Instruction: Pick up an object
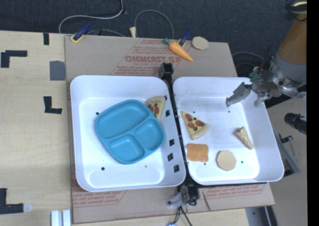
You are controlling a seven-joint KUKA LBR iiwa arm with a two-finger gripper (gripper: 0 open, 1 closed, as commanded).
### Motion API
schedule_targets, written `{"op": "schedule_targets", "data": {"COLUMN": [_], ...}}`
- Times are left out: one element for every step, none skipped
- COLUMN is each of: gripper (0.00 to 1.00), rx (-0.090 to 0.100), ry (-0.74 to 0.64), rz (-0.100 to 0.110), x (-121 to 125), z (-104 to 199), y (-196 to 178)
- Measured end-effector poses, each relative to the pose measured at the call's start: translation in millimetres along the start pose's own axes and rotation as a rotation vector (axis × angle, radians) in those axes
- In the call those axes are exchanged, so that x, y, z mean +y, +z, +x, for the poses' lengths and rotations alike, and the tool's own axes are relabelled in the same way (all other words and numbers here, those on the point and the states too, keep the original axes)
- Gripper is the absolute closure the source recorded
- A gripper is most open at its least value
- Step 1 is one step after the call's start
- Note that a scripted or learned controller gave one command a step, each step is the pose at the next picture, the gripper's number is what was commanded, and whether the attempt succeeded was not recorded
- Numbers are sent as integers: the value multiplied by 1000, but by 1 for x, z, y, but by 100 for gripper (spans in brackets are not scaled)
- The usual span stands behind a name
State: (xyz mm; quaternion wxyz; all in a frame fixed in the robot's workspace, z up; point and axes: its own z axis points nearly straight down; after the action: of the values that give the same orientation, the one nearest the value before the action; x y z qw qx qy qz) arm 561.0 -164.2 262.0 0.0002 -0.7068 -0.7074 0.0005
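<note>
Item: your gripper (245, 95) hung over the right bin (271, 167), fingers spread and holding nothing, apparently poised to descend; candidate pizza slice (194, 124) lay below-left of it, bread wedge (243, 137) directly beneath.

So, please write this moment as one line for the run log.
gripper: open, above right bin, holding nothing | right bin: pizza slice, orange block, round cookie, wedge | left bin: blue tray

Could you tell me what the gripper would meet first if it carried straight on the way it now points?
The gripper points left and slightly down across the right bin. Probably the pizza slice, though height is unclear; it may hit bare bin floor first.
</note>
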Motion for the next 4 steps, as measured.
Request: {"op": "schedule_targets", "data": {"gripper": [0, 0, 100, 100], "rx": [4, -2, -3, 0], "ry": [-3, -2, 0, 3], "rz": [10, -4, -7, -4], "x": [4, 25, 26, -57], "z": [44, 71, 69, 59], "y": [95, 181, 165, 48]}}
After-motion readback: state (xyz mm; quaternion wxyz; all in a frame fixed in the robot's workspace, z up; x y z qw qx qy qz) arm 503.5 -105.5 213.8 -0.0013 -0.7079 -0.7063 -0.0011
